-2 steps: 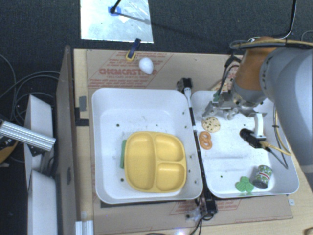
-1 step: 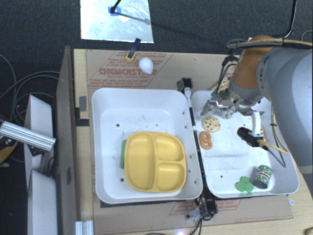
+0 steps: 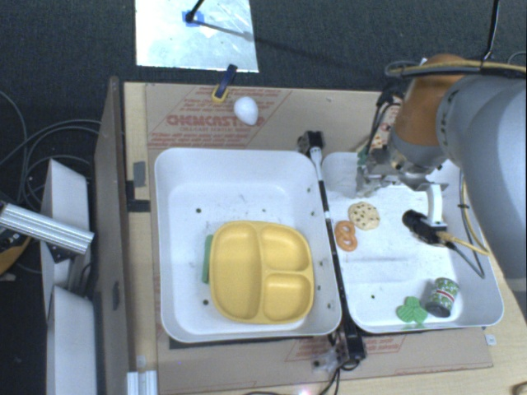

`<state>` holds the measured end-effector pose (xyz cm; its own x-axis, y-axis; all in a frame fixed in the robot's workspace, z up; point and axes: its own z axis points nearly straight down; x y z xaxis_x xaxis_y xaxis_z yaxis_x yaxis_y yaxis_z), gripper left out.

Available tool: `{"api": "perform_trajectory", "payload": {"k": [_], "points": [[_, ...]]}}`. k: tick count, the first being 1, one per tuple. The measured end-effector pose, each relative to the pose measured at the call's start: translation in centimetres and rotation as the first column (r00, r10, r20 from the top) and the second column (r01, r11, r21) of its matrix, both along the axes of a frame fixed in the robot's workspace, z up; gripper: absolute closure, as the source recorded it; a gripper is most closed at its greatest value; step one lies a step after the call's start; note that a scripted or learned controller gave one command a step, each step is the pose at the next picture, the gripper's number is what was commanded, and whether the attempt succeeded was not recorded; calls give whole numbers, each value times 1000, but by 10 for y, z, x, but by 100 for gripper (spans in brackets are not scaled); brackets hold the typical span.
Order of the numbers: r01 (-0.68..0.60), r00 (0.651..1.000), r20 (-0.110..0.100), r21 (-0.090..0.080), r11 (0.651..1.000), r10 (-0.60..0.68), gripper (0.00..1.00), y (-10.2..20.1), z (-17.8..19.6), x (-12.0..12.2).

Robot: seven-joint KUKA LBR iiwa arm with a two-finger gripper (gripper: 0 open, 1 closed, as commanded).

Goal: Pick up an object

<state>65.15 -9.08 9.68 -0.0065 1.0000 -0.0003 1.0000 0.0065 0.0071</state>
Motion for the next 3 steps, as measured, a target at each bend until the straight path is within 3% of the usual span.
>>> {"api": "perform_trajectory", "payload": {"k": [3], "points": [[-7, 1000, 10, -1, 1000, 7, 100, 0, 33, 3]]}}
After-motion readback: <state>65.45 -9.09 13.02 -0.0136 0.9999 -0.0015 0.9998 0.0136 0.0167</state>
